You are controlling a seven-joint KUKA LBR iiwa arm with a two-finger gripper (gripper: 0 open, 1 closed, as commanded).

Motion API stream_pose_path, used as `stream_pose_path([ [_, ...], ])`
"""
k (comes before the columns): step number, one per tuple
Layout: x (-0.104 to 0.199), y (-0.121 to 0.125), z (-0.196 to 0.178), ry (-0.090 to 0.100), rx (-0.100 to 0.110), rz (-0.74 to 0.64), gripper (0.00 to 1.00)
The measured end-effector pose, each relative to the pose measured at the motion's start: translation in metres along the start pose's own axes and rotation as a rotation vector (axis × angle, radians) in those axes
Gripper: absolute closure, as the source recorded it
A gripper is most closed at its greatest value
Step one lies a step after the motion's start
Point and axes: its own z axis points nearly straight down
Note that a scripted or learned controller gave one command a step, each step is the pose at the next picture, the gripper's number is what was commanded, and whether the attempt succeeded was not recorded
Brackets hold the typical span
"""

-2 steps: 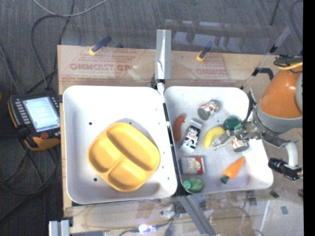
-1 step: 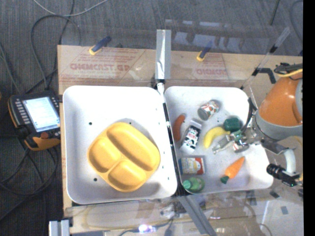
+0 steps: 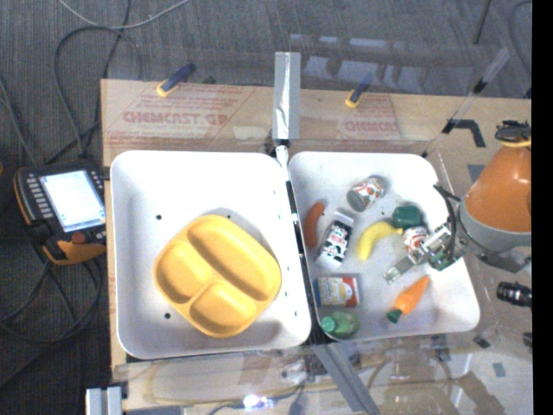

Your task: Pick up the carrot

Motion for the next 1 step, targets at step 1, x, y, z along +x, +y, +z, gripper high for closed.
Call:
stream_pose_path([
  [1,-0.0018,-0.0001,0.0005,-0.003,-0.002,-0.031,0.00],
])
